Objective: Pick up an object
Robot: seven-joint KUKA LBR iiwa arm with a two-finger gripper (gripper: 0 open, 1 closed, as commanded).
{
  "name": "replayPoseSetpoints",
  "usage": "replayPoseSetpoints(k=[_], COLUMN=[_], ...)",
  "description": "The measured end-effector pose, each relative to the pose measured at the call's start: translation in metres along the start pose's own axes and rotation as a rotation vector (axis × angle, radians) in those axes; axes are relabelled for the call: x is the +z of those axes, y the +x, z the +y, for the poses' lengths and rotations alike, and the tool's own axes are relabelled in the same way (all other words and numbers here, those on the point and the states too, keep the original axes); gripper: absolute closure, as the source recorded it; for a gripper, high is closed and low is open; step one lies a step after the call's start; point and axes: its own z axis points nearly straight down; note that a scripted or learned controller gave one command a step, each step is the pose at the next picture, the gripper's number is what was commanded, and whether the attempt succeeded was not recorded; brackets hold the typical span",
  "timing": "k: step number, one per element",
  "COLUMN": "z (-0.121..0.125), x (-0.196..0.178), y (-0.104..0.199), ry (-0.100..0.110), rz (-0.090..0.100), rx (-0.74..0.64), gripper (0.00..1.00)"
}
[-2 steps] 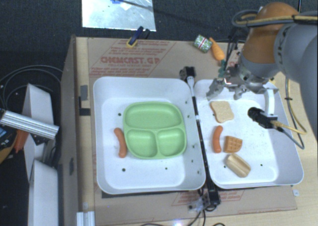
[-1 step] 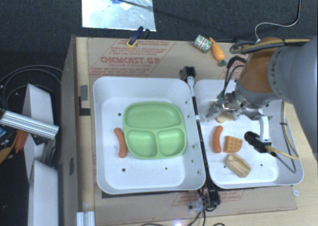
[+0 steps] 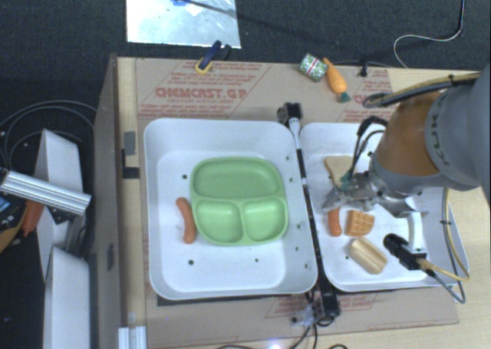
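Note:
The right bin [image 3: 314,148] holds a small orange sausage [image 3: 334,222], a square waffle [image 3: 359,223], a tan bread roll [image 3: 367,255] and a slice of toast [image 3: 336,166]. My gripper [image 3: 342,194] hangs low over this bin, just above the sausage and the waffle and in front of the toast. The grey arm [image 3: 430,148] behind it hides part of the bin's right side. I see nothing held in the gripper. In the left bin [image 3: 165,148] a longer orange sausage [image 3: 186,219] lies left of a green divided plate [image 3: 238,200].
A toy carrot [image 3: 335,77] and a small green can [image 3: 312,66] lie on the board behind the right bin. A blue and yellow clip [image 3: 209,57] sits behind the left bin. A black divider [image 3: 303,179] runs between the bins.

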Motion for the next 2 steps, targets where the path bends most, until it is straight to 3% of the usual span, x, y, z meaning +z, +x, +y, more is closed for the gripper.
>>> replayPoseSetpoints(k=[1,2], z=[0.001,0.041], x=[-0.011,-0.101], y=[0.000,0.044], ry=[-0.003,-0.003], rz=[0.000,0.000], rx=[-0.001,-0.003], gripper=[1.00,1.00])
